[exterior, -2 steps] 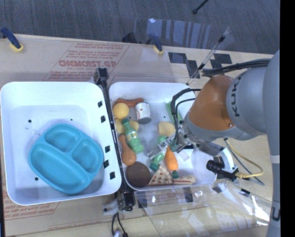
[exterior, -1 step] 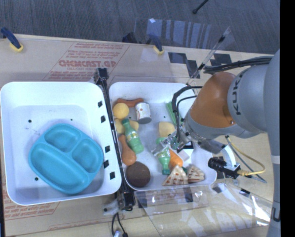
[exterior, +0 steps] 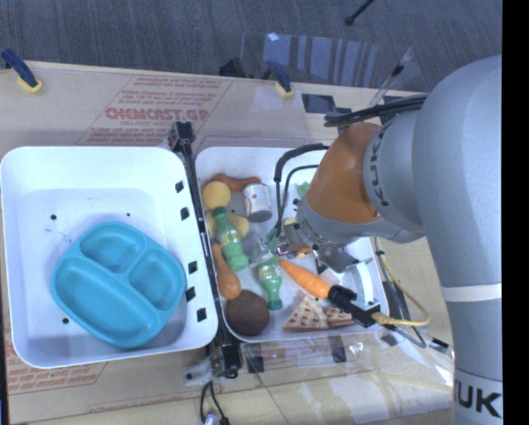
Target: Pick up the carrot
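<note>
Carrot hemmed in — green bottle left, pizza slice below.

Orange carrot, white bins — blue tray, green bottles.

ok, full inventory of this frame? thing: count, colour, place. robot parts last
left bin: 1, white, left half of the bench
divided plate: 1, blue, three compartments, inside the left bin
right bin: 1, white, beside the left bin
carrot: 1, orange, mid right bin, lying at a slant
bottles: 2, green, right bin, left of the carrot
lemon: 1, yellow, top left of the right bin
can: 1, silver, right of the lemon
brown round item: 1, dark brown, bottom of the right bin
pizza slice: 1, tan and red, bottom of the right bin, below the carrot
clamps: 2, blue and yellow, bench's far edge
arm: 1, grey with orange band, over the right bin
gripper: 1, dark, just above the carrot
</note>
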Tool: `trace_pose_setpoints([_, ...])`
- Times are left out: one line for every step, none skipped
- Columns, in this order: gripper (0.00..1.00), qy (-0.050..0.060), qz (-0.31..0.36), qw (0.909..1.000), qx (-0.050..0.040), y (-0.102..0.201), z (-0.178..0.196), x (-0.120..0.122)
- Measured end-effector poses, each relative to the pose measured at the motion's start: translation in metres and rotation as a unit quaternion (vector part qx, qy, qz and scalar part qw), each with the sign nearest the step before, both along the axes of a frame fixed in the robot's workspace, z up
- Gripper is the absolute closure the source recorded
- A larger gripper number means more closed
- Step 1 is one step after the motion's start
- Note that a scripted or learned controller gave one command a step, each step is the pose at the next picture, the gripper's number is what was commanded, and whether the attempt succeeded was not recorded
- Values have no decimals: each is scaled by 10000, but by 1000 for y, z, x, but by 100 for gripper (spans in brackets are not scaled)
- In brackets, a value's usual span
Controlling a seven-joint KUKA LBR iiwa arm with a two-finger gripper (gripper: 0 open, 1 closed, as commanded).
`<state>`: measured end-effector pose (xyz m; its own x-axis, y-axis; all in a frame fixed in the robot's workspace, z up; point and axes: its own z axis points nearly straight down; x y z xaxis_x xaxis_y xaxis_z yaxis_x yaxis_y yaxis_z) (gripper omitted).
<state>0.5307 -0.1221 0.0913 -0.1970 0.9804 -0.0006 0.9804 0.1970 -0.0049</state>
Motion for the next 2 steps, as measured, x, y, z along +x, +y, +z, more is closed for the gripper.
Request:
trace_pose_setpoints([100,-1,1107,9939,1,-77,27,25])
trace_pose_setpoints([100,20,1373,9905,26,-43,-1,-12])
